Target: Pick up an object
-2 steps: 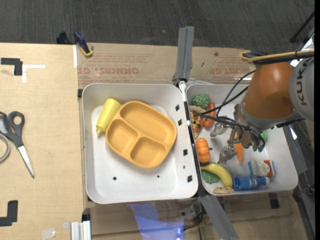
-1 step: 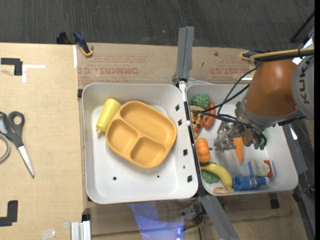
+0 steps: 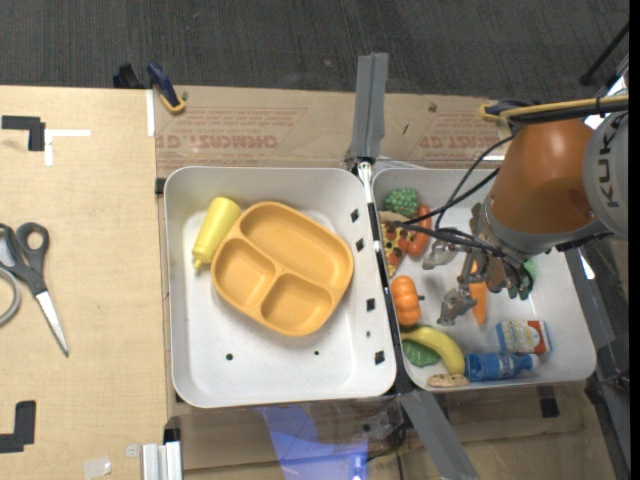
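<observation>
Orange wrist band bulks largest at the right of the frame, closest to the lens, and it hides much of the right bin beneath it. Below the band the tool hangs over that bin, its metal fingers pointing down and to the left; an orange carrot-like piece sits right against them, but whether it is gripped or simply lies under them cannot be made out, nor can I tell if the fingers are apart or together. Cables crossing the bin blur the view further.

Around the tool the right bin holds a green broccoli-like toy at the top, a small pumpkin at its left wall, a banana below that, a blue bottle lying along the lower edge and a small white carton just above it. A mixed red and orange heap near the upper left of this bin is too cluttered to name.

Centre frame, the left bin carries a yellow divided plate with a yellow bottle touching its upper-left edge.

Both bins rest on a surface of pale wood and cardboard. Scissors lie at the far left, partly cut off. Dark carpet fills the top of the frame.
</observation>
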### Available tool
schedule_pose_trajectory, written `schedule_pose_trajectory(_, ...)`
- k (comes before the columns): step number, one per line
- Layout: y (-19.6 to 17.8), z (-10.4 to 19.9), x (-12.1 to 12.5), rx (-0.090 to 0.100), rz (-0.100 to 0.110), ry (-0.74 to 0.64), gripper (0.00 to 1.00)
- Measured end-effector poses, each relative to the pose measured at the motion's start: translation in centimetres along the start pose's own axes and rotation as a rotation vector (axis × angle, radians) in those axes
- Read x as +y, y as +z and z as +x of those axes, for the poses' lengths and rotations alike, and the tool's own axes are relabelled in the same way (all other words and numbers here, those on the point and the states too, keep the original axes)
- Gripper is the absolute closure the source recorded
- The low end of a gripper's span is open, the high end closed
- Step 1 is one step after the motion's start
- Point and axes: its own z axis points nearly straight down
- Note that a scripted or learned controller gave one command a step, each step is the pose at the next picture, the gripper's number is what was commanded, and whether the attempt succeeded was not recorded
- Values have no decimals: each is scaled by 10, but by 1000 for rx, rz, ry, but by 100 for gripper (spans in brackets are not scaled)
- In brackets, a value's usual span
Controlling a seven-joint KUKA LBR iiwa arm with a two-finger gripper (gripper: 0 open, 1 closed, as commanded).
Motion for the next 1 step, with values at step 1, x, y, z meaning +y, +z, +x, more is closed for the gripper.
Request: schedule_pose_trajectory(1, -10, -1, 0, -5, 0, 3, 100)
